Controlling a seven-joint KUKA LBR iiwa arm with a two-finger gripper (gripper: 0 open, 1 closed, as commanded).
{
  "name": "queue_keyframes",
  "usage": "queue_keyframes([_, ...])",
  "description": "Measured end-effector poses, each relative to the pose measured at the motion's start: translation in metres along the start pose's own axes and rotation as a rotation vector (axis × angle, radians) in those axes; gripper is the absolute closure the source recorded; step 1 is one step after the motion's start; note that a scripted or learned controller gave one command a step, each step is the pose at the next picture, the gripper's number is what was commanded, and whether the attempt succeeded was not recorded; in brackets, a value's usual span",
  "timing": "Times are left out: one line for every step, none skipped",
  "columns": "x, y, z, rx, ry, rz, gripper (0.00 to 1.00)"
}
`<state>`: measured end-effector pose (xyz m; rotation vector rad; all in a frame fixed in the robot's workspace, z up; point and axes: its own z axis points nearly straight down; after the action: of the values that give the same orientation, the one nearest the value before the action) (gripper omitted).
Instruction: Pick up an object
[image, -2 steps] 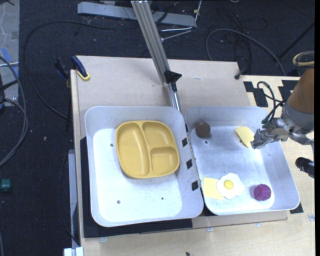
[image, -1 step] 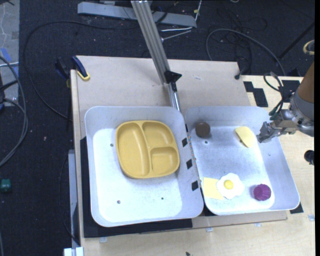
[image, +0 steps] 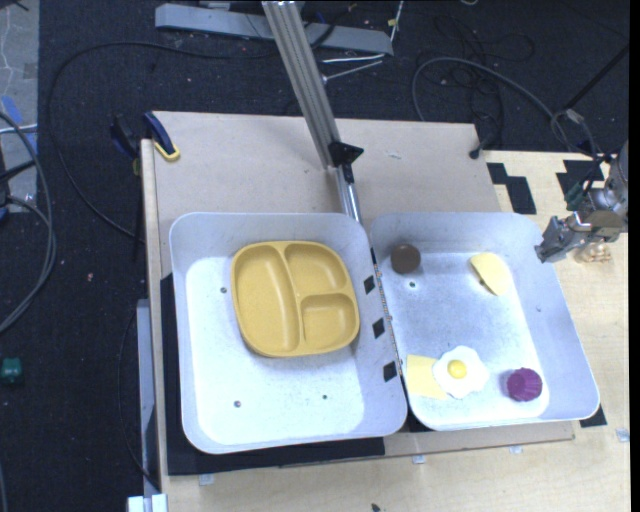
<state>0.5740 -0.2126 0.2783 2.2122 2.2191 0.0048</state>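
Note:
The right bin (image: 545, 310) holds a small brown round object (image: 405, 259) near its back left, a pale yellow wedge (image: 489, 272) at the back middle, a fried egg toy (image: 459, 371) lying partly over a yellow slice (image: 422, 376) at the front left, and a purple lump (image: 524, 384) at the front right. My gripper (image: 568, 243) hangs at the far right of the view, beyond the right bin's back right rim, apart from every object.
In the left bin (image: 200, 400) rests a yellow divided plate (image: 296, 297). A metal pole (image: 310, 85) slants up from between the bins at the back. Clamps (image: 160, 140) sit at the bench's back left corner. Cables lie on the dark floor.

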Motion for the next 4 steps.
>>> queue_keyframes([0.06,0.002,0.014,0.009,0.005,-0.004,1.0])
queue_keyframes([0.123,0.005,0.024,0.009,0.006,-0.006,1.0])
queue_keyframes([0.183,0.01,0.036,0.009,0.005,-0.006,1.0])
queue_keyframes([0.23,0.016,0.035,0.007,0.005,-0.005,1.0])
